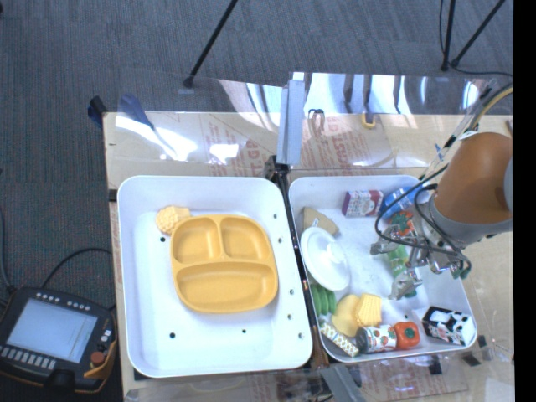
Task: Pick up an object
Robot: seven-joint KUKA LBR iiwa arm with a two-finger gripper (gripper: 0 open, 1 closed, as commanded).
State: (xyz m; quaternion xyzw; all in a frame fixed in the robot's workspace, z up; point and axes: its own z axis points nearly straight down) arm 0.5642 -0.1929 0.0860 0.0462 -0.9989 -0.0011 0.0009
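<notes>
Two white bins sat side by side on the tabletop [134, 145]. The left bin [138, 308] held a yellow divided plate [224, 263] near its middle, with a small yellow corn-like toy [172, 218] touching the plate's upper-left corner.

The right bin [459, 290] held the clutter: a small red-and-white carton [362, 203] near the top wall, a tan wedge [318, 221] below-left of it, and a white lid-like dish [324, 258] by the left wall. Green pods [323, 299] lay just below the dish. A yellow piece [357, 311] lay lower middle. Along the bottom wall sat a patterned strip [341, 339], a red-and-white printed can [376, 337], a red tomato-like toy [406, 334], and a black-and-white cow-print carton [449, 326] in the lower-right corner.

The arm [473, 187] reached in from the right, its orange band over the right bin's upper-right part. The gripper [408, 285] hung low over the right bin's middle-right, just above the tomato toy and the cow-print carton. A green item [395, 260] and a blue one [395, 199] lay partly hidden by the wrist. Cannot tell the gripper's state; nothing was clearly held. A teach pendant [54, 335] lay on the floor at lower left.
</notes>
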